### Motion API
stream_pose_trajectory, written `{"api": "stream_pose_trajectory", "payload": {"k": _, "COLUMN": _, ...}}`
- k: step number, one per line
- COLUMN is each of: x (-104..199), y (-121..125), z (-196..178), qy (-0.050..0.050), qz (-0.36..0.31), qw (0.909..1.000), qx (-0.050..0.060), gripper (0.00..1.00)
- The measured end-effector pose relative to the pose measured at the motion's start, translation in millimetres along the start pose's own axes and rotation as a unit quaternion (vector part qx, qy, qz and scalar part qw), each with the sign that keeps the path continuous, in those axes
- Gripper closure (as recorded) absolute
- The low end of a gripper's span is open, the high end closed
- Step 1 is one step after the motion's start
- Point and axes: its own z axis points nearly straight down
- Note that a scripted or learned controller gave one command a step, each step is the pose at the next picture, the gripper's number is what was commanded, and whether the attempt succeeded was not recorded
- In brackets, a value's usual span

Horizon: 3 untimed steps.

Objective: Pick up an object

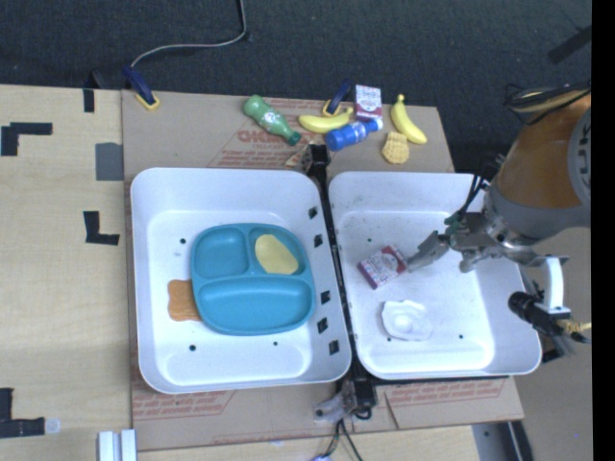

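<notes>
Your arm [538,176] reaches into the right bin [480,353]; claw [415,255] sits just beside the small red packet [381,266] mid-bin, can't tell if it's clenched. Packet looks light, flat, probably slippery. Pinch across its short edges.

1. Two bins [154,200] are showing plain white.
2. A divided plate [252,291] is showing bright blue, with a yellow piece [277,254] in one compartment.
3. An orange piece [181,301] is peeking out beside it.
4. A small packet [381,266] is showing red and white.
5. Two bananas [407,123] are showing yellow.
</notes>
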Motion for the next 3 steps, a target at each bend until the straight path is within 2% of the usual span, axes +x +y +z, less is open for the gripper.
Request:
{"api": "stream_pose_trajectory", "payload": {"k": 1, "x": 30, "y": -9, "z": 100, "qy": 0.000, "qz": 0.000, "qw": 1.0000, "qx": -0.001, "gripper": 0.00}}
{"api": "stream_pose_trajectory", "payload": {"k": 2, "x": 41, "y": 46, "z": 100, "qy": -0.001, "qz": 0.000, "qw": 1.0000, "qx": -0.004, "gripper": 0.00}}
{"api": "stream_pose_trajectory", "payload": {"k": 3, "x": 41, "y": 45, "z": 91, "qy": -0.001, "qz": -0.001, "qw": 1.0000, "qx": -0.003, "gripper": 1.00}}
